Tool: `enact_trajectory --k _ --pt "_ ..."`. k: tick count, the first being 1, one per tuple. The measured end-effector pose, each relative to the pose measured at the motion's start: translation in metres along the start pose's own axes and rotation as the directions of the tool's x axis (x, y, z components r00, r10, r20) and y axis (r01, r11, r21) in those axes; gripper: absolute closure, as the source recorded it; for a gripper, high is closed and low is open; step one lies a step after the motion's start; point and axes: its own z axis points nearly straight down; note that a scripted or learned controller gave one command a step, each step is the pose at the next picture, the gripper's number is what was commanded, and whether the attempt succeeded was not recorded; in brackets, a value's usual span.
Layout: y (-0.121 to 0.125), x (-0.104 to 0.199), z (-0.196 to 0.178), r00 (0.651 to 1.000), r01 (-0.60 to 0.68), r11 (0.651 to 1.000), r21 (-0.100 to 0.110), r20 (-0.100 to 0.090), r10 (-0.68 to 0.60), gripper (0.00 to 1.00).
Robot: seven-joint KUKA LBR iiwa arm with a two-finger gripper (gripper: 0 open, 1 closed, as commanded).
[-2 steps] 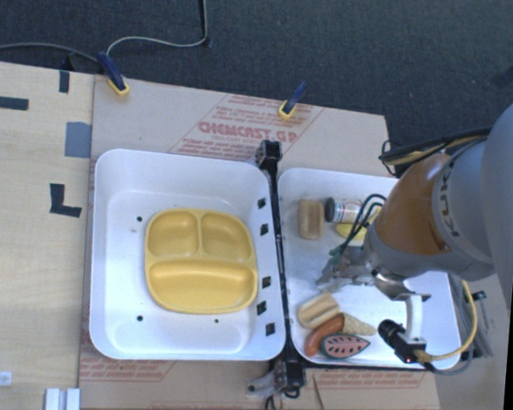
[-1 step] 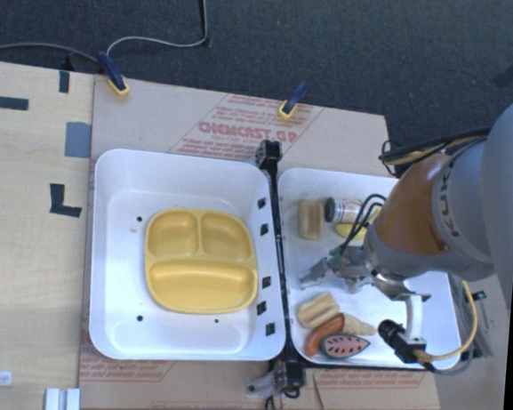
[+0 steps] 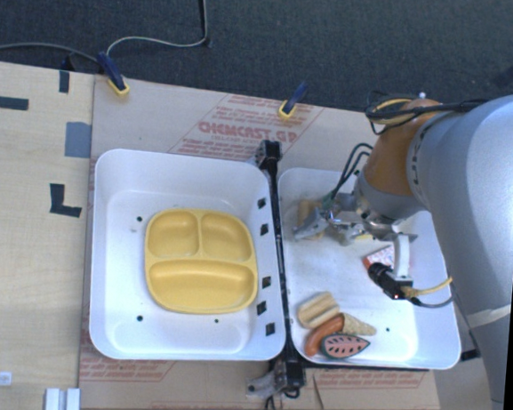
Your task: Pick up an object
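Two white bins, one yellow tray, four toy foods, end effector grip unclear

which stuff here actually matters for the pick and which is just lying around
Belongs to the job:
- gripper, low in the right bin
- toy food pile at that bin's near edge, pickable

Just lying about:
- yellow divided plate in the left bin
- yellow clamps on the cardboard's far edge
- black cable beyond the bench
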Motion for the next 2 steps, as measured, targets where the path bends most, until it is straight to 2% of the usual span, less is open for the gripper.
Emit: enact_trajectory --k 1,2 --pt "-0.001 -0.001 -0.009 1.000 0.001 1.000 0.005 0.002 -0.001 1.00" --pt "-0.091 0.013 -0.099 1.000 -0.002 1.000 0.006 -0.002 0.002 1.00"
